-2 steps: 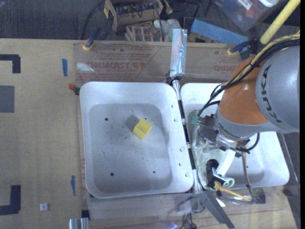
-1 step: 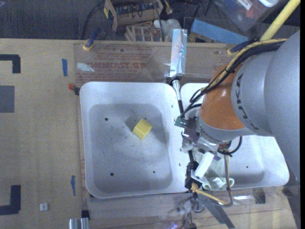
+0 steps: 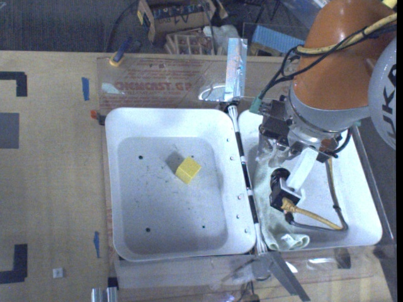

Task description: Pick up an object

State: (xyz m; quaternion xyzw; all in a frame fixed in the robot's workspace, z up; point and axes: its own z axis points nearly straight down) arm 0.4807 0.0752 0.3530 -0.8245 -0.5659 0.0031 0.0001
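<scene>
A small yellow cube (image 3: 187,170) lies alone near the middle of the left bin (image 3: 126,131), tilted a little on the bin's floor. My gripper (image 3: 272,151) hangs below the orange-banded wrist over the left part of the right bin (image 3: 365,219), well to the right of the cube and beyond the wall between the bins. A pale, greenish crumpled thing (image 3: 288,239) lies in the right bin's front left corner, in front of the gripper. Nothing shows between the gripper and the bin floor.
The arm's bulk covers the back half of the right bin. The two bins meet along a raised double rim (image 3: 244,181). A clear plastic sheet and a metal bracket (image 3: 234,68) stand behind the bins. Bare wooden bench lies to the left.
</scene>
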